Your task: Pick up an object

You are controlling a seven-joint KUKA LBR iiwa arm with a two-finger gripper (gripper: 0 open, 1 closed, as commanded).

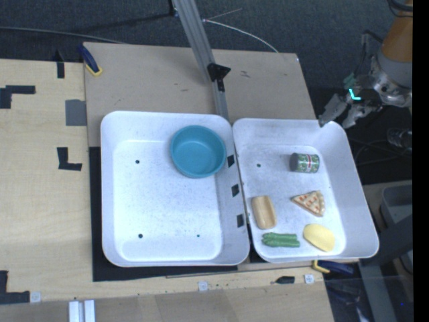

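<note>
We saw the gripper (pixel 342 113) hanging just off the far right corner of the right bin (pixel 355 180), outside its rim, with nothing between its fingers; whether they stood wide or narrow we could not tell. The arm (pixel 395 52) reached in from the right, its orange band above the wrist.

All the loose things for picking lay in the right bin. A small green can (pixel 305 162) lay on its side toward the far right part, its long axis running roughly along the bin's width. Nearer us, a pizza slice (pixel 310 202) lay flat, its tip pointing toward the left wall. A bread roll (pixel 264 211) lay close to the left wall, its long axis running from far edge to near edge. Just beyond its near end, a green bean pod (pixel 280 239) lay crosswise, along the near edge. A yellow lemon-like piece (pixel 319 237) sat beside it in the near right corner, tilted slightly.

In the left bin (pixel 120 200) a blue bowl (pixel 198 151) stood upright near the far right corner. A grey metal rail (pixel 201 39) slanted down to the gap between the bins' far edges.
</note>
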